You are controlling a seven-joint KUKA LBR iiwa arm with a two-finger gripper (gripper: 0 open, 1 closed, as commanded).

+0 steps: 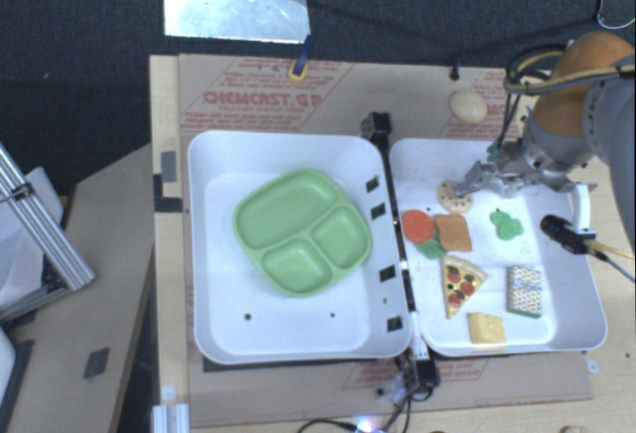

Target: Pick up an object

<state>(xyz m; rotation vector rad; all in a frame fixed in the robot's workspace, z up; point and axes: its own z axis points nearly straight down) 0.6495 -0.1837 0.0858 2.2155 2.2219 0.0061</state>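
The right bin (571,327) holds several toy foods: a round cookie (450,193), a red tomato slice (416,222) on a green leaf (430,246), an orange toast square (455,233), a green sprig (506,223), a pizza slice (461,283), a yellow cheese wedge (486,327) and a patterned block (525,290). My gripper (470,180) reaches in from the right and hangs low over the bin's far part. Its tip is just right of and above the cookie. Nothing shows held in it.
The left bin (214,173) holds a green divided plate (301,230). A beige egg-shaped object (468,105) lies on the cardboard behind the right bin. A black part with a cable (562,234) juts over the right bin's right side. The bins meet at a black-clipped wall (393,222).
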